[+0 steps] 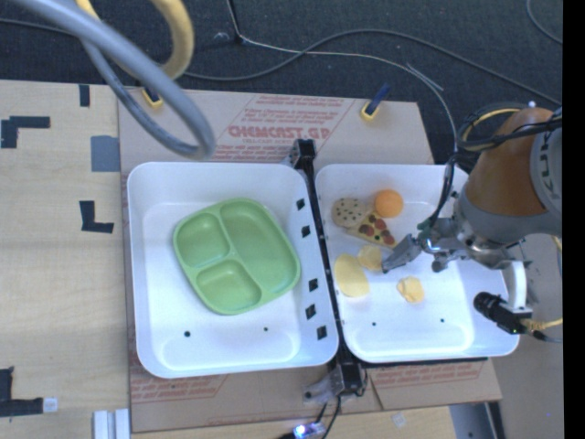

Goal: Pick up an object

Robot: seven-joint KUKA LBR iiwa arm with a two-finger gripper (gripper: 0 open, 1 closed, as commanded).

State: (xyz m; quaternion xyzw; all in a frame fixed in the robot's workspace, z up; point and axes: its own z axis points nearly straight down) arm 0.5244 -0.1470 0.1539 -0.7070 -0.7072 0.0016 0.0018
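The two-finger gripper (402, 254) hung low in the right white bin (457, 332), fingers spread, gripping nothing. The nearest candidate, a small pale-yellow plastic chunk (371, 257), sat just beside its tips (presumably the target).

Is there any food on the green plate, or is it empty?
Empty. The green plate lies flat in the left bin with all three compartments bare. The food pieces, like the orange ball, are in the right bin.
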